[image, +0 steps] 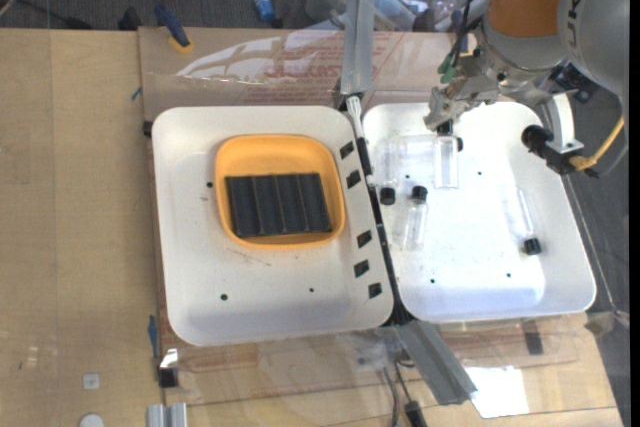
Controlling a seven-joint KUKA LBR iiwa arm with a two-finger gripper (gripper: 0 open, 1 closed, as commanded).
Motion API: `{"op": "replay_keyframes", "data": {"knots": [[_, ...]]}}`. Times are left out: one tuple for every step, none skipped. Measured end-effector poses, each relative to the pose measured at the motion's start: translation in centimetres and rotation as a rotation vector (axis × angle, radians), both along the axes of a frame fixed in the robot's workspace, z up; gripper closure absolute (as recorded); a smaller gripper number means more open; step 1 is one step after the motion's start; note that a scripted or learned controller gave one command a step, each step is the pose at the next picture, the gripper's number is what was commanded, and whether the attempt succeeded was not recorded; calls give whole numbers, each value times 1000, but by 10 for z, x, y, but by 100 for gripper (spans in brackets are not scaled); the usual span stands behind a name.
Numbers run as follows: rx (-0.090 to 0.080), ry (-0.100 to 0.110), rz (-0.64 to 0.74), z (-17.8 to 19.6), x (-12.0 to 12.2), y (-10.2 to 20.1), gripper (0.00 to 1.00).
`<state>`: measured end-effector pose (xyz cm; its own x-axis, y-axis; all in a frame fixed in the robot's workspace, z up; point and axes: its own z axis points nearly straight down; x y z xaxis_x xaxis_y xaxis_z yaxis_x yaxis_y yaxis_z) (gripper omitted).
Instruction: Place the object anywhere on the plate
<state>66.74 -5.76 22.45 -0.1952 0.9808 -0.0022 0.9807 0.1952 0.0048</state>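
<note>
- The jaws [441, 120] hang over the far-left part of the right-hand shallow white bin [560, 285]; whether they are spread or pressed together cannot be told from this slanted view, and nothing is seen pinched between them.
- Task's thing, by best judgement: a clear plastic block-shaped piece [432, 160] lying on the bin floor just below and in front of the jaws. Not touching them as far as can be seen.
- Further from the jaws, toward the near side: a clear vial with a black cap [416, 213] lying flat. Well off to the arm side: a clear tube with a black cap [525, 220].
- Goal: the orange rounded-square plate [228, 161] in the left-hand white bin [190, 295], well away across the divider. A dark ribbed rectangular slab [277, 205] covers most of its middle.
- Handling judgement: clear plastic, likely light, stiff and smooth, so prone to slip or skid. Edges hard to read against white.
- Suggested hold: across the narrow width at mid-length, jaws straight down.
</note>
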Motion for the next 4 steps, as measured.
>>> {"op": "replay_keyframes", "data": {"knots": [[0, -1, 49, 15, 0, 25, 100], [-1, -1, 85, 32, 0, 24, 100], [-1, -2, 369, 46, 0, 47, 100], [-2, -3, 464, 52, 0, 54, 100]]}}
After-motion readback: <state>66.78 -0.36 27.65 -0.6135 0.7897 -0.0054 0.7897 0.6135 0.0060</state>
